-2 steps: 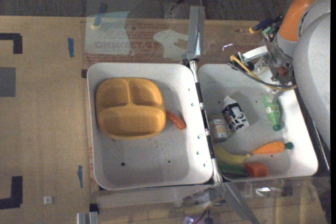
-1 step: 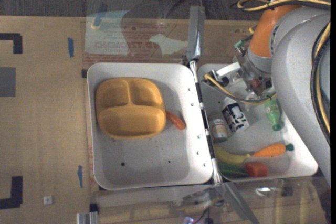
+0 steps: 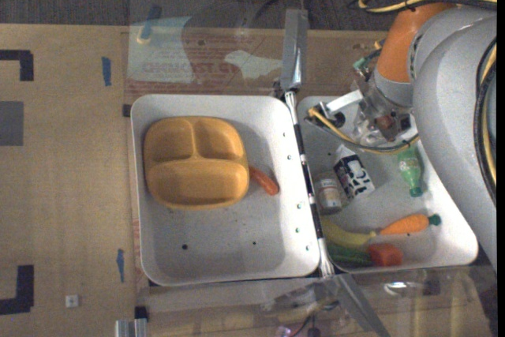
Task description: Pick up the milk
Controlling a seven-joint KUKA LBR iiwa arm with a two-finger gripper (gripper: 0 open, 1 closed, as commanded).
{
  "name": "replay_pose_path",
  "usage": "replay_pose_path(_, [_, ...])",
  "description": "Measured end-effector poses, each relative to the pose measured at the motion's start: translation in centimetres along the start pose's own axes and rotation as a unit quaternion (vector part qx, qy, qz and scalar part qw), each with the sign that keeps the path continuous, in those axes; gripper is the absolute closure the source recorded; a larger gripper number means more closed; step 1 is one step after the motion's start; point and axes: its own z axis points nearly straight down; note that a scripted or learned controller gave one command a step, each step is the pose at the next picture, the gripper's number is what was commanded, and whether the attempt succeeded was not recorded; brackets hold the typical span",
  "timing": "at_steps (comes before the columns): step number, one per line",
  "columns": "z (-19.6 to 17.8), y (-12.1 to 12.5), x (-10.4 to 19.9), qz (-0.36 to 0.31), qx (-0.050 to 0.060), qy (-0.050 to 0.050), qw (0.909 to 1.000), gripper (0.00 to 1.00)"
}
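Now I'm hovering my claw (image 3: 384, 125) at twelve o'clock of the milk (image 3: 353, 175); grip state, cannot tell. I'm risking nudging it into the can (image 3: 329, 192).

1. The arm (image 3: 458, 91) runs off the right edge and covers the right bin's (image 3: 454, 249) far corner.
2. The gripper (image 3: 384, 122) blurs behind looping cables.
3. The small can's (image 3: 329, 192) label is unreadable.

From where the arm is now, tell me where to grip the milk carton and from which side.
Grip the milk carton across its narrow width, probably coming straight down from above. It lies tilted on the right bin floor, with a small can close at its left, so fingers likely fit best on the carton's long sides.
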Motion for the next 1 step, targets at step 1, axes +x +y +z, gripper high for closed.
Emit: replay_pose_path(1, [-8.14,-10.43,-1.59,0.096,0.000,0.001,0.9953,1.00])
